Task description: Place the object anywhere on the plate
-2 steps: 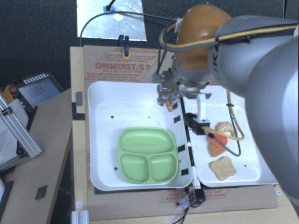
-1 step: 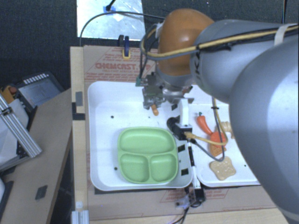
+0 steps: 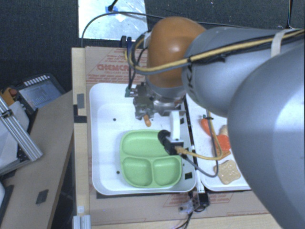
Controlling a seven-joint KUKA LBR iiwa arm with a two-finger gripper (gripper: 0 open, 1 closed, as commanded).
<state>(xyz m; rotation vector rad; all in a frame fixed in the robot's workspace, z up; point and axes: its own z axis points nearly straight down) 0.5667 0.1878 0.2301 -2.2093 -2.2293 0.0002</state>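
we are looking down on two shallow white plastic bins sitting side by side on the bench. our grey arm with the orange band [image 3: 171, 51] is reaching in from the right and covering much of the right bin [image 3: 238, 187] and the far part of the left bin [image 3: 102, 128].

a light green plastic plate with three compartments [image 3: 150, 159] is lying in the near half of the left bin, one wide section at the far side and two smaller ones at the near side. all three sections are showing bare green.

our gripper [image 3: 147, 120] is hanging over the left bin just beyond the far rim of the plate. a small orange piece [image 3: 147, 122] is showing at its tip, close above the white floor and just off the plate's far edge; we cannot tell what it is, nor whether it is being held. how the gripper's tip stands is too dark and crowded to judge, so we cannot tell its state.

a black fitting with a yellow cable [image 3: 167, 142] is overlapping the plate's far right corner.

in the right bin, an orange carrot-shaped toy [image 3: 208, 125] is lying near the dividing wall, a rounder orange piece [image 3: 224, 141] is lying just beside it, and a tan slice of toy bread [image 3: 228, 171] is resting nearer to us.
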